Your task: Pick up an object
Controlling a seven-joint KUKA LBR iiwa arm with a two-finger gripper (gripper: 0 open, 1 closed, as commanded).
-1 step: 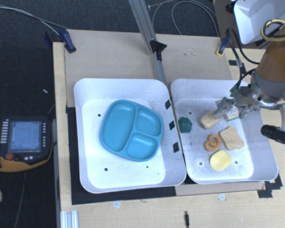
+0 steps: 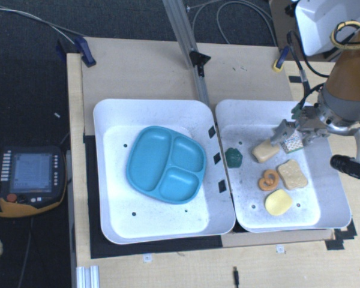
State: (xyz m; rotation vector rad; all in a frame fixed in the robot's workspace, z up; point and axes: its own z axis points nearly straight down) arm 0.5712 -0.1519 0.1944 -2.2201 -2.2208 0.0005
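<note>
The fingers, their opening unclear, hover just above the bun, with donut and toast nearby.

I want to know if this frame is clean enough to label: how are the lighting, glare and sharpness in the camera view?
Camera view: lighting is even and soft, with faint shadows under the blue divided plate; the white bins are bright but keep their speckle detail; the small items, such as the yellow piece, are slightly soft; the gripper is somewhat blurred, its fingers hard to read.
</note>
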